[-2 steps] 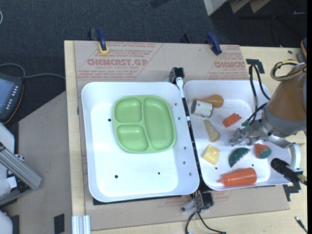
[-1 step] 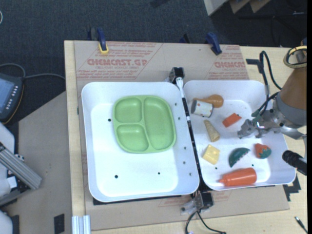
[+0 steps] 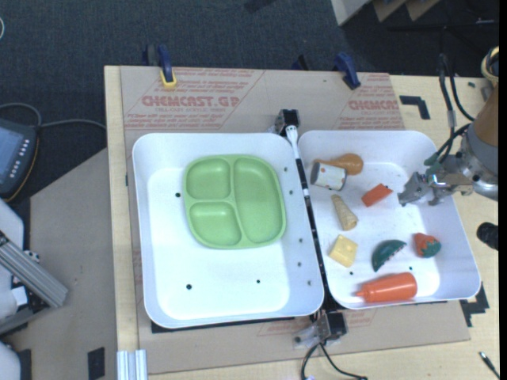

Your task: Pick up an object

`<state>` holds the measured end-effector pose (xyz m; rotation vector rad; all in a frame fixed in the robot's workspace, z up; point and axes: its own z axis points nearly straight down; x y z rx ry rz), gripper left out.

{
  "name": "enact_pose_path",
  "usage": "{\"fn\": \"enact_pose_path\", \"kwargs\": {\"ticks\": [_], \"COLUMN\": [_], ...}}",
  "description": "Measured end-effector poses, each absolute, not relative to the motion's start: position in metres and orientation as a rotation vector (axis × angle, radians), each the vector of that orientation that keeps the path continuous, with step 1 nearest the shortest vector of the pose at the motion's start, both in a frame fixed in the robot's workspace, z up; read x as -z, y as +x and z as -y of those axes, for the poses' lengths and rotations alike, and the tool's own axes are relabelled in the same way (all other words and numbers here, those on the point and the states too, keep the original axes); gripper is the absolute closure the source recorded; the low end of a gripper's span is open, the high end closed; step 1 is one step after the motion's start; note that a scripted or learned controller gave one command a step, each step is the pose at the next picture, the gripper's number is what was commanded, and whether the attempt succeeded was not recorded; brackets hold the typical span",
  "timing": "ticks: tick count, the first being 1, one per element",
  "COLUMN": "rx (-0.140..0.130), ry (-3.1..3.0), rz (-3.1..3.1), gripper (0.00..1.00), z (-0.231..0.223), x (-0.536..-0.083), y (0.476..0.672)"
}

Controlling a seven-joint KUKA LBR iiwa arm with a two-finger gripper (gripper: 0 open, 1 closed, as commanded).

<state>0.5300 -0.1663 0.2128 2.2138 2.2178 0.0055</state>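
Note:
The right bin (image 3: 444,279) holds several toy foods: an orange carrot (image 3: 388,288) at the front, a yellow cheese wedge (image 3: 344,250), a green piece (image 3: 387,252), a red strawberry (image 3: 427,245), a small red-orange piece (image 3: 376,195), a tan cone (image 3: 344,211), and a white-and-orange piece (image 3: 334,171) at the back. My gripper (image 3: 422,188) hangs over the right side of this bin, to the right of the red-orange piece and behind the strawberry. Nothing shows between its fingers.
The left bin (image 3: 158,267) carries a green divided plate (image 3: 234,200). Blue clamps (image 3: 165,63) hold the cardboard at the back. Cables (image 3: 451,93) run down at the right by the arm.

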Motion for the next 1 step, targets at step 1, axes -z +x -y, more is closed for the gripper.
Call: {"fn": "enact_pose_path", "kwargs": {"ticks": [1], "rx": [-0.003], "ry": [2.217], "rz": [-2.220], "gripper": [1.00], "z": [0.1663], "x": [-0.2258], "y": [0.5309]}}
